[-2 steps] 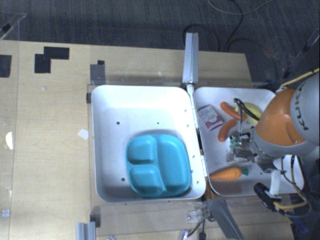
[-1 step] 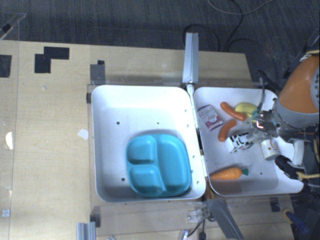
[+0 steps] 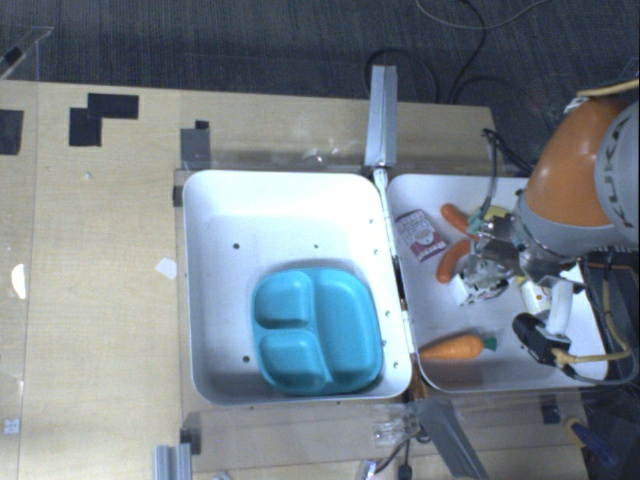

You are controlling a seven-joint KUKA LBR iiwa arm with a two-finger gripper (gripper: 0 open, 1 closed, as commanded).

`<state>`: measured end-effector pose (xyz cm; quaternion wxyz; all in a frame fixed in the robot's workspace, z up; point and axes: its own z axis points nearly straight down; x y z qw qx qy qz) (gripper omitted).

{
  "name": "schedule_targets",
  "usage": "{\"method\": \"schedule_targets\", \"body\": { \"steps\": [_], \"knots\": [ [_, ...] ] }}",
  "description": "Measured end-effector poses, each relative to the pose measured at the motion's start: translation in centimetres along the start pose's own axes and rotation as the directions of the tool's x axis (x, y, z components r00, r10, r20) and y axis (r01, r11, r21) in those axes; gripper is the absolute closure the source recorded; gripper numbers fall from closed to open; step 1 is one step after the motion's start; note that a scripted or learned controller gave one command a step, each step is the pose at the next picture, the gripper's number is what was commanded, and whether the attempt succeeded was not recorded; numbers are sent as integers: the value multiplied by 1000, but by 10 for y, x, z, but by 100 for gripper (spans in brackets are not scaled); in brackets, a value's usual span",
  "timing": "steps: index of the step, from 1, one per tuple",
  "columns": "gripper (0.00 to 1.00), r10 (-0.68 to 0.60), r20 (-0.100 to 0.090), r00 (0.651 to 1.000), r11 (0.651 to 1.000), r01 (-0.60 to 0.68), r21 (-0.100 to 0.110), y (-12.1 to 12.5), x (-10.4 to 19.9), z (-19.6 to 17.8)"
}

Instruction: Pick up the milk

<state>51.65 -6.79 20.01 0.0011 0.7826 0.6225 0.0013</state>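
White-and-purple, the milk carton point(image 3: 421, 234) is lying flat in the upper left of the right bin point(image 3: 500, 373), close to the divider between the two bins. Just to its right two sausages point(image 3: 455, 238) are resting, and the gripper point(image 3: 484, 273) is hanging beside them, apart from the carton; whether its fingers are parted or closed I cannot tell. Lower down, a carrot point(image 3: 455, 347) is lying. Over in the left bin point(image 3: 225, 218), a blue divided tray point(image 3: 318, 329) is sitting.
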Motion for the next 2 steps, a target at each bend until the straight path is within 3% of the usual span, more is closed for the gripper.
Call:
{"method": "schedule_targets", "body": {
  "steps": [1,2],
  "knots": [
    [100,319,1,948,948,-319,1,46,-10,-16],
    [100,124,1,992,992,-124,-1,39,-48,-54]
  ]
}}
